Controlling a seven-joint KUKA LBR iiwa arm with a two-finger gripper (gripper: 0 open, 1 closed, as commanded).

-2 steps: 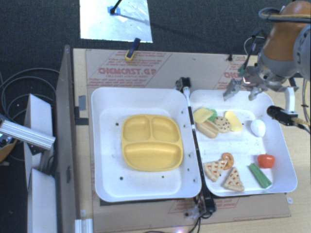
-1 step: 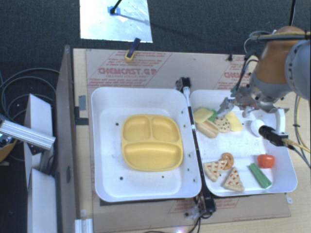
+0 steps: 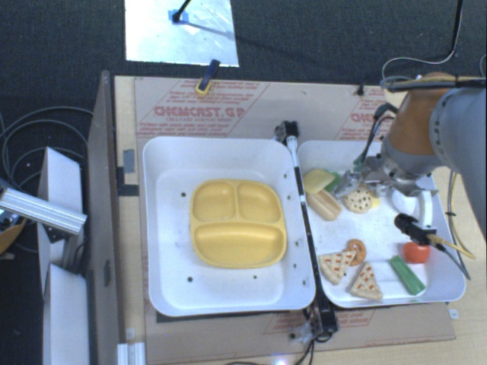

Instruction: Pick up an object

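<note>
The right bin (image 3: pixel 385 238) holds several toy foods. A pale yellow wedge (image 3: pixel 318 179) and a tan bread stick (image 3: pixel 325 204) lie at its left side. A speckled cookie (image 3: pixel 358 201) sits beside them. My gripper (image 3: pixel 352 181) hangs low over the bin's upper middle, just above the cookie and right of the yellow wedge. Nothing is visibly held in it. Lower down lie a pretzel (image 3: pixel 355 249), two pizza slices (image 3: pixel 335 265) (image 3: pixel 367 281), a green stick (image 3: pixel 407 274) and a red tomato (image 3: pixel 415 252).
The left bin (image 3: pixel 171 204) holds a yellow divided plate (image 3: pixel 237 223). A black divider bar (image 3: pixel 300 196) runs between the bins. A white piece (image 3: pixel 407 202) lies under the arm's wrist (image 3: pixel 415 131). Cables trail along the right bin's edge.
</note>
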